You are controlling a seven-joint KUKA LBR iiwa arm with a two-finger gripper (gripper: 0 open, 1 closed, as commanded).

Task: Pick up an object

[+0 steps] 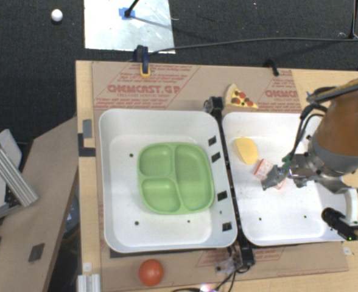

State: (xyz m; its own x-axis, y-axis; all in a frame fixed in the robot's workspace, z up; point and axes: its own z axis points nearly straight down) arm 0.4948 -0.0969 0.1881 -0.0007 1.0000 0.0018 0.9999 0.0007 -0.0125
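Observation:
In the right bin (270, 224), a yellow block (247, 150) lies near the back left. Just below and right of it sits a small red-and-white box (265, 166). My gripper (273, 178) hangs low over the bin, right at that box, its dark fingers touching or overlapping the box's lower right edge. Whether the box sits between the fingers cannot be told from this slant. The arm, with its orange band (349, 120), comes in from the right.
The left bin (118, 139) holds a green divided plate (175, 177). A pizza-slice toy (241, 97) lies on the cardboard behind the right bin. A red ball (150, 272) sits in front of the left bin. A black clamp (214, 105) stands between the bins.

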